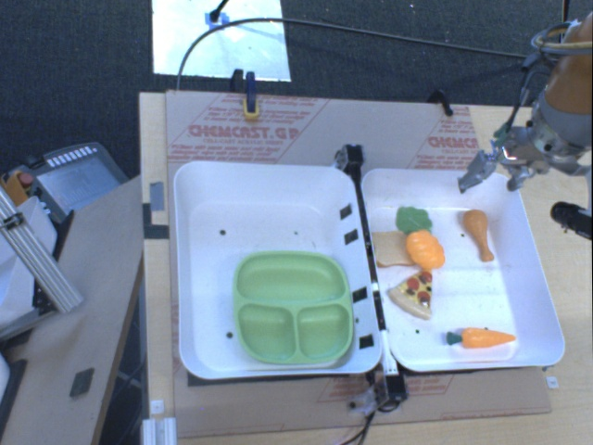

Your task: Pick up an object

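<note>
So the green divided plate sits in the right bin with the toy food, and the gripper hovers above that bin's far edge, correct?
Not quite. In the camera view the green divided plate sits in the left bin; the toy food lies in the right bin. The gripper does hover above the right bin's far edge.

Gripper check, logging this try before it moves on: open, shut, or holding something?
Gripper: open, nothing between its fingers, above the right bin's far edge.

Open, empty claw (493, 172) above right bin's (537, 295) far edge; drumstick (478, 232), carrot (482, 338), pizza (413, 294) inside.
</note>
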You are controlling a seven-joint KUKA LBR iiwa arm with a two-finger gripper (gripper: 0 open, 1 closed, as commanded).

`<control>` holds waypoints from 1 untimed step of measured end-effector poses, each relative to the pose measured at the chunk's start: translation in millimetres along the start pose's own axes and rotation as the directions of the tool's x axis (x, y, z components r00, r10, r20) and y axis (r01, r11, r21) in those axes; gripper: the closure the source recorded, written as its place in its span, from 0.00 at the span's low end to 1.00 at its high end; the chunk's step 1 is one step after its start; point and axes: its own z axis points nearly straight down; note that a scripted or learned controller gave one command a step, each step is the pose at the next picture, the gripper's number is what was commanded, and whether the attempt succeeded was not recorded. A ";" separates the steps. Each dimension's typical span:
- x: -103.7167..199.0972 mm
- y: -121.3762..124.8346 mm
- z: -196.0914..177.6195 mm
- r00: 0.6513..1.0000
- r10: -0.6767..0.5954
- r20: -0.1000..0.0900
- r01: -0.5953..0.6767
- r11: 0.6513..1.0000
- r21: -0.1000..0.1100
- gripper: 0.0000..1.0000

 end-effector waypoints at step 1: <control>5.9 -6.9 46.3 1.000 0.003 -0.001 -0.003 1.000 0.000 0.00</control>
